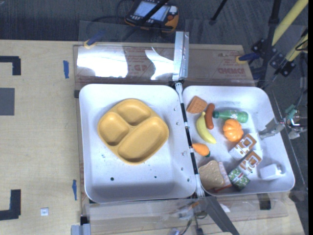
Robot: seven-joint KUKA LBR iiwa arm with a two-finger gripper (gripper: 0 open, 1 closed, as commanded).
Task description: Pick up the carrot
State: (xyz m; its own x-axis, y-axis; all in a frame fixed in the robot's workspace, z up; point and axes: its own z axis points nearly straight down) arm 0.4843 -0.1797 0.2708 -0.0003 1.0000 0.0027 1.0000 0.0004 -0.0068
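Note:
The carrot [200,149] is a small orange piece with a green end. It lies in the right bin [264,102] close to that bin's left wall, just below the yellow banana [205,129] and above the bread slice [214,174]. My gripper [275,128] sits at the right bin's right edge, level with the orange pumpkin [233,129]. It is well to the right of the carrot, with the pumpkin and cartons between them, and nothing shows in its grasp.
The right bin also holds a toast square [196,104], a sausage [210,116], a green vegetable [231,115], two small cartons [247,153], a green carton [239,178] and a white block [270,171]. A yellow divided plate [133,130] lies in the left bin [93,170].

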